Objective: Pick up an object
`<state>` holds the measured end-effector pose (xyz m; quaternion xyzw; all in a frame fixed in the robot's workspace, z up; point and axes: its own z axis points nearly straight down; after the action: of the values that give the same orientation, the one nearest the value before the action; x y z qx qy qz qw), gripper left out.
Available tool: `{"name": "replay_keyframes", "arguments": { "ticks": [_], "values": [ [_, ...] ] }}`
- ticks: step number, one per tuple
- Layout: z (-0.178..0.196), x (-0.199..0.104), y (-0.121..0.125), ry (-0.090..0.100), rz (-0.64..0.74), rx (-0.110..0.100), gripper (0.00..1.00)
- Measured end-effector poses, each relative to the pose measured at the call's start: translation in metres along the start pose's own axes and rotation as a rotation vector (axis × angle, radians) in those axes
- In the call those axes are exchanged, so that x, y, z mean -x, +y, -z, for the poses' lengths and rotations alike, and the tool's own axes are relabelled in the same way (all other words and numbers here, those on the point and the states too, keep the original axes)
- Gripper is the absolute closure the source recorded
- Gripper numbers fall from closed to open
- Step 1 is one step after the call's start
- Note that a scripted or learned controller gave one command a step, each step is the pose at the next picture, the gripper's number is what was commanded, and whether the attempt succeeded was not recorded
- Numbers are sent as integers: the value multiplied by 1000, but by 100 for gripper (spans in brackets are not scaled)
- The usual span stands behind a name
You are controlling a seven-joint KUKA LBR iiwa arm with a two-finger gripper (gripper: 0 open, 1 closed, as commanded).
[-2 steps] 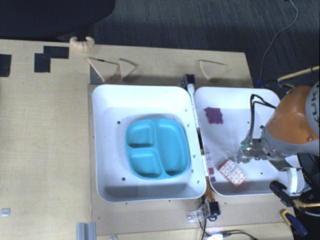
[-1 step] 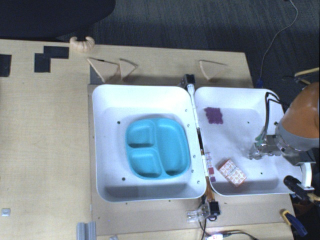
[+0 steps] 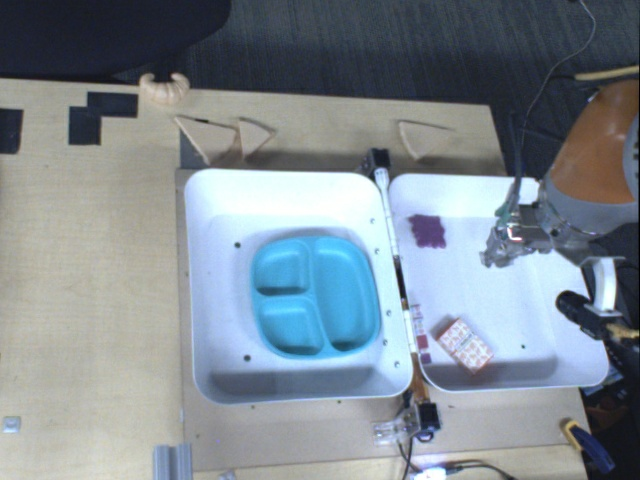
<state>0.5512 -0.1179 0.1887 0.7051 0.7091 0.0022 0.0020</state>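
The claw [image 3: 500,248] hangs over the right bin [image 3: 560,368], near its far right part, with nothing between its tips; whether it stands wide or narrow I cannot tell, the tips being too small and blurred; behind it the grey arm [image 3: 600,183] reaches in from the right. The step in hand looks like the approach, before any grasp. Two things lie in that bin: a purple piece [image 3: 429,231] to the claw's left, near the far wall, and a small patterned box [image 3: 465,344] nearer the front, well apart from the claw. The purple piece is the closer target; the next move calls for a shift left, a descent until the tips straddle it, then a close. In the left bin [image 3: 210,268] sits a blue divided tray [image 3: 316,294]; both bins rest on the tabletop [image 3: 90,268].
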Motion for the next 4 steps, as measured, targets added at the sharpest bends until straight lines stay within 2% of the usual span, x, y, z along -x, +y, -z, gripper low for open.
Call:
{"name": "replay_keyframes", "arguments": {
  "ticks": [1,2,3,4],
  "values": [
    [-5,90,-21,-4,-4,-3,100],
    [44,33,1,0,1,-1,100],
    [37,-34,2,1,0,-4,100],
    [21,-6,-37,-1,-3,-5,100]
  ]
}}
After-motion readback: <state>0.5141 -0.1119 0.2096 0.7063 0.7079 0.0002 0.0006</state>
